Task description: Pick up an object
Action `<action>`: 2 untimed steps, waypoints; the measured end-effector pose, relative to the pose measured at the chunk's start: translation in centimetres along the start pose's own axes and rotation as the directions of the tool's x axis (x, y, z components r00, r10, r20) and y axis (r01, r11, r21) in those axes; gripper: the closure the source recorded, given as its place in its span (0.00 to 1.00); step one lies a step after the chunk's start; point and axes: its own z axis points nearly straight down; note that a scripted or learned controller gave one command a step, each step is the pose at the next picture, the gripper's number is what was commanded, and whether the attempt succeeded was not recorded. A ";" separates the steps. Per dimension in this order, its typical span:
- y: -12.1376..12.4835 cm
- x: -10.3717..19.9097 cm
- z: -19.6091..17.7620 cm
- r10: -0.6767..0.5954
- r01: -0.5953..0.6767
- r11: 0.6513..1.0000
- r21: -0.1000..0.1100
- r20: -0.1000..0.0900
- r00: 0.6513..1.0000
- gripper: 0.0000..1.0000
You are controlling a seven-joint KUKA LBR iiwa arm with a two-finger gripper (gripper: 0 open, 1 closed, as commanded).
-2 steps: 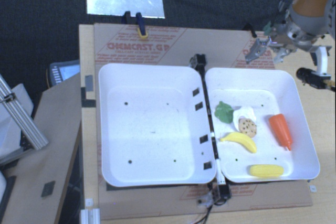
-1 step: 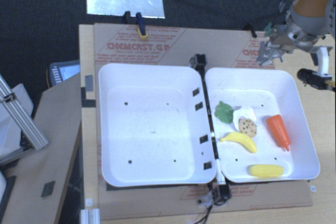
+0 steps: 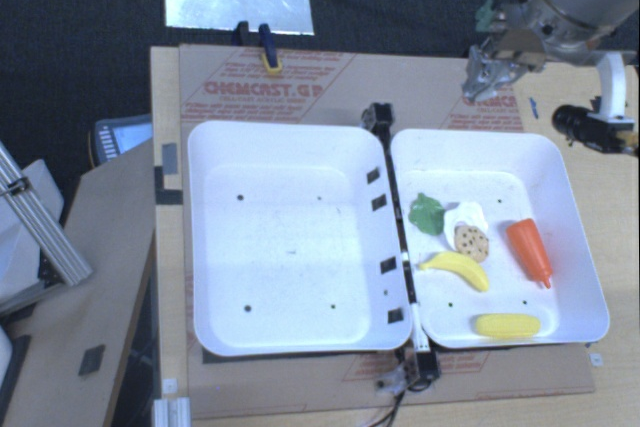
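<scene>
Red "CHEMCAST GP" print on board [image 3: 262, 87]; end effector [image 3: 487, 80] grip state indiscernible.

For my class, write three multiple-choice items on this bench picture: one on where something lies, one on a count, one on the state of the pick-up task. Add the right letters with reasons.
1. Where does the banana lie?
A. in the left bin
B. in the right bin
C. on the bench outside both bins

2. How many objects lie in the right bin?
A. two
B. four
C. six

3. How does the task stand?
A. an object hangs from the gripper
B. the gripper is above the bench behind the right bin, with all objects lying in the bin
C. the gripper presses on the banana

Answers: 1 B, it lies near the divider on the right bin's side. 2 C: green piece, white piece, cookie, banana, orange carrot, yellow corn. 3 B, the gripper is over the cardboard beyond the bin's far rim.
</scene>
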 end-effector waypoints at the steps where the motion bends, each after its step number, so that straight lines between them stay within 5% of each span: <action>1: -4.0 5.3 4.4 0.007 -0.007 1.000 0.014 0.003 1.000 1.00; 2: -6.6 13.1 -3.1 0.003 -0.003 1.000 0.003 -0.001 1.000 1.00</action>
